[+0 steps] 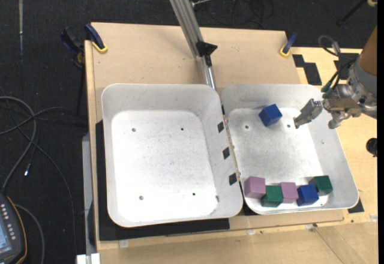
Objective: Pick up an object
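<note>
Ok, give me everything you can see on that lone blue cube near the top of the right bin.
The blue cube is a small solid block, plain matte, foam or plastic by its look. It sits turned at an angle on the floor of the right bin, near the far side, apart from the other cubes. Nothing touches it; the gripper is just to its right, not holding it.

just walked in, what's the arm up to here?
The grey arm's two-finger gripper hangs over the upper right of the right white bin, holding nothing. A lone blue cube sits just to its left in the view, apart from it. Five more cubes line the bin's near edge: two pink, two green, one blue. Nothing is picked yet.
</note>
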Available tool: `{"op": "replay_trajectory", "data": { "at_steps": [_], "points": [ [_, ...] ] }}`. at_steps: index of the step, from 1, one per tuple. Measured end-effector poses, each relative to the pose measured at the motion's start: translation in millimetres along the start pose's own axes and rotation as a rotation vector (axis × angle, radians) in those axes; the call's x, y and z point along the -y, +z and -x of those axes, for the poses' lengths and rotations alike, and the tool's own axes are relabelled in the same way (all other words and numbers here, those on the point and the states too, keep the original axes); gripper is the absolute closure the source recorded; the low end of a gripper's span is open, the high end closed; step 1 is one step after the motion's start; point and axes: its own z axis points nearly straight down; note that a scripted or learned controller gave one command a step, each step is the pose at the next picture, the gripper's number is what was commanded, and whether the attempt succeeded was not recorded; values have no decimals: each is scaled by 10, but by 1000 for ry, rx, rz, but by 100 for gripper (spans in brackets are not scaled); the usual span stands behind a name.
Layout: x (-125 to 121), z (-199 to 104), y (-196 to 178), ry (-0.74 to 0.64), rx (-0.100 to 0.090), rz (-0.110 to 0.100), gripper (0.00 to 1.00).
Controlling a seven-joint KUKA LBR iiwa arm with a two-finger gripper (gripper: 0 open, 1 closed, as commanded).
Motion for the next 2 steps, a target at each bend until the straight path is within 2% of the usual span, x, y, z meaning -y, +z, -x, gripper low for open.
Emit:
{"op": "replay_trajectory", "data": {
  "at_steps": [1,2],
  "points": [
    [-623,-184,1281,-3,-2,-7,0],
    [-1106,-432,1956,0,-2,-20,0]
  ]
}}
